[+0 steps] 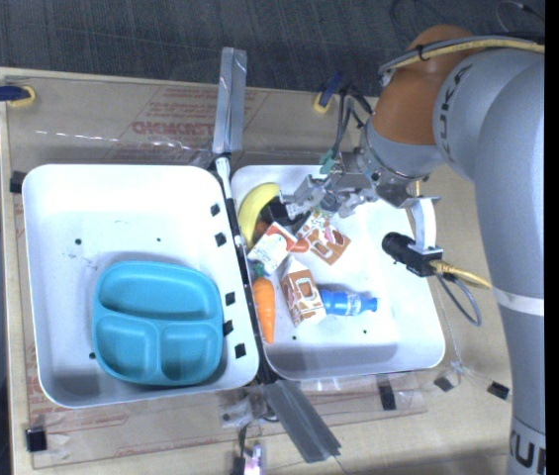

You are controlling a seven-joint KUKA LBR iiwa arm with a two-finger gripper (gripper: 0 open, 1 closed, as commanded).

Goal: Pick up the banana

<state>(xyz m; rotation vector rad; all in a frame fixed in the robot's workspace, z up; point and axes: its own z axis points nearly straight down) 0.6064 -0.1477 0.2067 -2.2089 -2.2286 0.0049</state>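
The yellow banana (pixel 255 209) lies curved in the far left corner of the right bin (pixel 413 330), close against the divider. My gripper (pixel 301 202) hangs low just to the right of the banana, over the clutter at the bin's far side. The arm's grey wrist and orange band reach in from the right above it. A dark part of the gripper overlaps the banana's right end, so contact is unclear.
In the right bin lie an orange carrot (pixel 265 310), a blue bottle (pixel 348 304), two small printed cartons (pixel 302 297) (pixel 327 241) and a white bottle (pixel 269 253). The left bin (pixel 61 216) holds a blue divided tray (pixel 160 322).
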